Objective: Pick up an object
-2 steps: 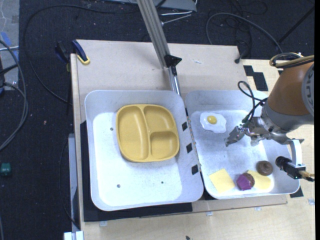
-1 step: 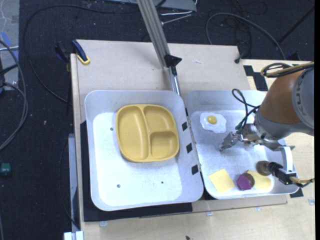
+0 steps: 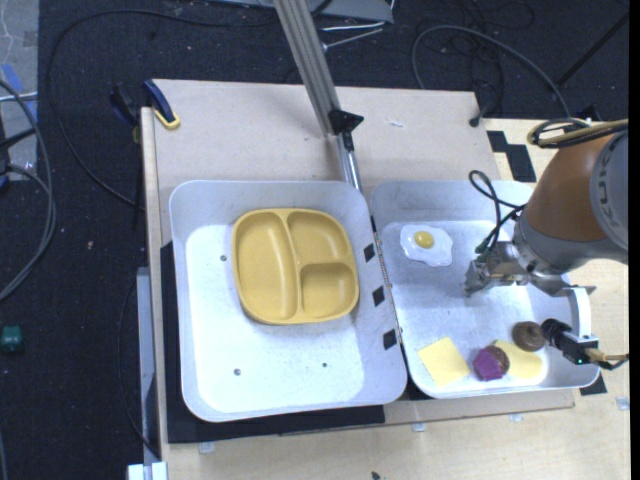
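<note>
The tabletop (image 3: 250, 128) is seen from above, bearing two shallow white bins side by side. The left bin (image 3: 200, 348) carries a yellow divided plate (image 3: 296, 266) with three compartments, all bare. The right bin (image 3: 440, 313) holds the candidates for picking: a toy fried egg (image 3: 427, 245) near its far side, and along its near edge a yellow square slice (image 3: 443, 360), a purple round piece (image 3: 490, 362) just beside it, a pale yellow piece (image 3: 528, 367) and a brown round piece (image 3: 529, 336) close by. The grey arm (image 3: 572, 213) with its orange band is reached in from the right, and the claw (image 3: 480, 276) is lowered over bare bin floor, between the egg and the group at the near edge. Nothing is seen in the claw, and whether it is spread or closed cannot be told. The task is judged barely begun: no object is lifted, every piece lies on the bin floor, and the choosing, closing and raising are all left to be done.
</note>
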You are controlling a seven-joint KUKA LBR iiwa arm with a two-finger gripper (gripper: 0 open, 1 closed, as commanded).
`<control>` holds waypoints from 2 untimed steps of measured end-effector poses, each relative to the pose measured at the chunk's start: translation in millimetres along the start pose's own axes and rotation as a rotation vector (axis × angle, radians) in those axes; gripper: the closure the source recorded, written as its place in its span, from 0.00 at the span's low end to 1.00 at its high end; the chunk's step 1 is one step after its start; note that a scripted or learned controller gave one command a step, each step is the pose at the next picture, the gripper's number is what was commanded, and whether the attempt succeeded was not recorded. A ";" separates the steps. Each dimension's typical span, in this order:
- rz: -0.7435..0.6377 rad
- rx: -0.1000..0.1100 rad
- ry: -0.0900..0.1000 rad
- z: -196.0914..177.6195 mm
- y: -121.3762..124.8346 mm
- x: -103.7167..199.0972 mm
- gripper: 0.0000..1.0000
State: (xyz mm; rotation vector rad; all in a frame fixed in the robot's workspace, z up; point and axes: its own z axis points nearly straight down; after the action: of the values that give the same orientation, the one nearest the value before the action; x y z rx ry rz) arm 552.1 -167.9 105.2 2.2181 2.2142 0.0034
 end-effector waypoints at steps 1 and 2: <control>-0.004 0.001 0.002 -56.6 -6.8 3.7 1.00; -0.004 0.001 0.001 -99.9 -4.2 -0.4 1.00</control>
State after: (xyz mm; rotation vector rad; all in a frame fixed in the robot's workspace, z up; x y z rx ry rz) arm 547.2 -167.9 205.1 2.2148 2.2194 0.0039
